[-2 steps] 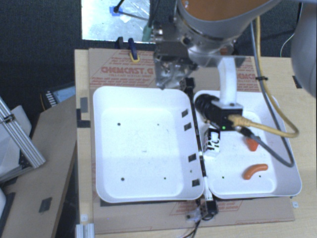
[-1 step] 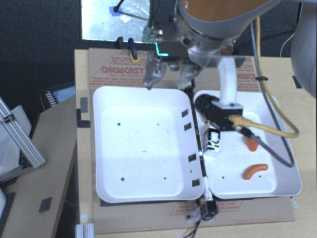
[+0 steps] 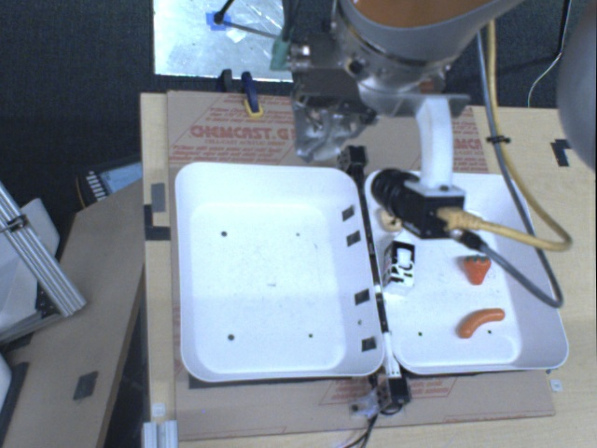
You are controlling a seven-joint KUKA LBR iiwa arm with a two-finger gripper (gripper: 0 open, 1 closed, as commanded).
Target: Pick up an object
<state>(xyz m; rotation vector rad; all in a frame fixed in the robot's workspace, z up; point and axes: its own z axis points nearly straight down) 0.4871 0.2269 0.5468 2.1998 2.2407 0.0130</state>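
Arm (image 3: 410, 26) comes in at the top, over the far edge of the bench. The gripper (image 3: 322, 138) hangs just past the far rim of the left bin (image 3: 187, 278), near the corner where the two bins meet. It's a blurred metal tangle from this angle, so whether the claw is spread or pressed together can't be told. Nothing visibly pinched in it.

All pickable things lie in the right bin (image 3: 546, 339), well apart from the gripper:
- black-and-white block (image 3: 401, 266), just beside the dividing rim, left side of that bin
- red-orange piece (image 3: 477, 269), mid-bin, possibly a small toy veg, too small to be sure
- orange sausage shape (image 3: 480, 321), near the front, lying at a slight tilt

In the way: a black module (image 3: 415, 203) on a white bracket (image 3: 435, 147) sits over the far-left part of the right bin. A yellow cable (image 3: 513, 236) runs from it across the bin twd the right, passing just behind the red-orange piece. A grey cable (image 3: 536, 278) loops over the right side too.

Other bits: black clips (image 3: 354, 239) along the shared rim, cardboard sheet (image 3: 224, 129) under the bins w/ red print, blue-and-yellow clamp (image 3: 250, 96) at its far edge, foil panel (image 3: 201, 21) behind, aluminium rail (image 3: 37, 259) at far left.
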